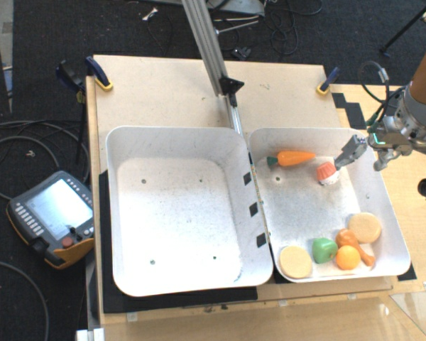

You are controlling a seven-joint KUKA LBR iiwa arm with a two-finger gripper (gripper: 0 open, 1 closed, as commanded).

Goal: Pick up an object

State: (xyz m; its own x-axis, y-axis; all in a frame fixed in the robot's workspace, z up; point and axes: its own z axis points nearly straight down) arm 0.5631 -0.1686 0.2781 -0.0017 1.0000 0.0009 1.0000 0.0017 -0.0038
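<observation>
The right bin (309,141) holds the toy food. A carrot (295,158) lies near its far wall, with a small red and white piece (327,172) just to its right. At the near right corner sit a tan bun (366,227), an orange ball (348,257), a green piece (324,248) and a pale round disc (296,261). My gripper (359,163) hangs over the bin's right side, open, nothing between its fingers. Its left fingertip (341,162) is close above the red and white piece.
The left bin (121,155) stands beside the right one, sharing a dividing wall. A slanted metal pole (206,38) rises from behind the bins. A teach pendant (53,219) lies left of the bench. Clamps sit at the bench's far corners.
</observation>
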